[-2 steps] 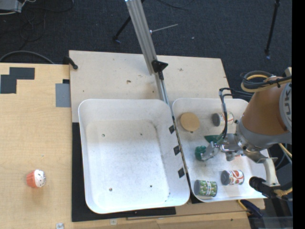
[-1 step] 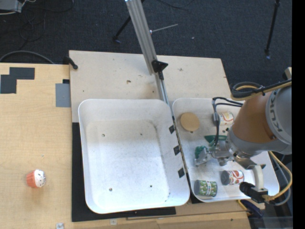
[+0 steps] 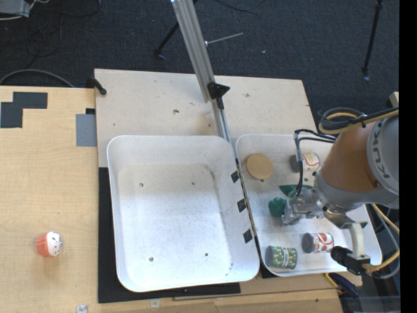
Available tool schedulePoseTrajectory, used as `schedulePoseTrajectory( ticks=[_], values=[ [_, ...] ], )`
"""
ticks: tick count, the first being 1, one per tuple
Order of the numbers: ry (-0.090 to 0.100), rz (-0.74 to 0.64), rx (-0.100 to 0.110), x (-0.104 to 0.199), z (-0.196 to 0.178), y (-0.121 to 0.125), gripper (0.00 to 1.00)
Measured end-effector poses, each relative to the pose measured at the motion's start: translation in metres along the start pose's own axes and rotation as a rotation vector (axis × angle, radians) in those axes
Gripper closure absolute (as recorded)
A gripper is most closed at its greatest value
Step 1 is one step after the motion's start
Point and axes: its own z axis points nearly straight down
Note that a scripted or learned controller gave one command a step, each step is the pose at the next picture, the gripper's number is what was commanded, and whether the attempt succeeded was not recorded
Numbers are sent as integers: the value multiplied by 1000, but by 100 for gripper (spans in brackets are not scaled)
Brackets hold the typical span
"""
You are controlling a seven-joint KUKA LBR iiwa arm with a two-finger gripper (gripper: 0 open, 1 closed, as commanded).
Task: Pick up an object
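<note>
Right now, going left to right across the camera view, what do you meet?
Red-and-white ball on the wooden surface → left white bin → tan round disc in the right white bin → green patterned can → red-and-white can. The green object by the gripper overlaps in order, so I leave it out.

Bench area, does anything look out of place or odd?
Yes: a small red and white object sits alone on the wooden surface, far left of the left bin, while the other items lie in the right bin by the gripper.
</note>
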Motion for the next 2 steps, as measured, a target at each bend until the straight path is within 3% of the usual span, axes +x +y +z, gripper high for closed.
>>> schedulePoseTrajectory(
  ticks=[2],
  values=[
    [-2, -8, -8, 3, -89, 8, 100]
  ],
)
